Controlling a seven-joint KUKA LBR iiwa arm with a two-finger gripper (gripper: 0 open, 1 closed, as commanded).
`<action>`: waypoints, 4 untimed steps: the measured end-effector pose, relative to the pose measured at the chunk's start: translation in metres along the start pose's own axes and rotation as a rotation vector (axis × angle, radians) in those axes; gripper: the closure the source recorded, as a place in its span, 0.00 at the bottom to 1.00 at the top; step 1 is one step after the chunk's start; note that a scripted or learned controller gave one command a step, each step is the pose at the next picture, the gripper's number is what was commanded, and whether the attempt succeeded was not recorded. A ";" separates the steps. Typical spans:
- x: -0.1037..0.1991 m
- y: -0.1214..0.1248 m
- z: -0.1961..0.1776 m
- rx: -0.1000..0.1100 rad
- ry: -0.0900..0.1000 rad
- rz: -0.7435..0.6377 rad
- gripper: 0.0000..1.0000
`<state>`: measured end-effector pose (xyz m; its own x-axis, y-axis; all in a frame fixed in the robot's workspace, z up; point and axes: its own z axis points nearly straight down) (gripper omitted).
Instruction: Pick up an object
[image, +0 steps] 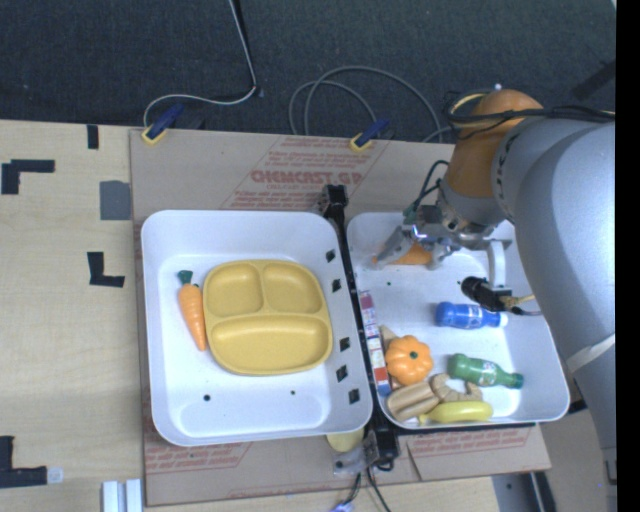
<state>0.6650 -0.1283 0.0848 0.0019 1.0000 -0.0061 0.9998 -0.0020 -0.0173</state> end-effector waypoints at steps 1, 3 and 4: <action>0.005 0.000 0.000 -0.001 -0.001 0.002 0.00; 0.005 0.000 0.000 0.000 0.001 0.001 0.00; 0.005 0.000 0.000 0.000 0.000 0.002 0.00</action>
<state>0.6649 -0.1229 0.0848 0.0042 1.0000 -0.0065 0.9998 -0.0043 -0.0169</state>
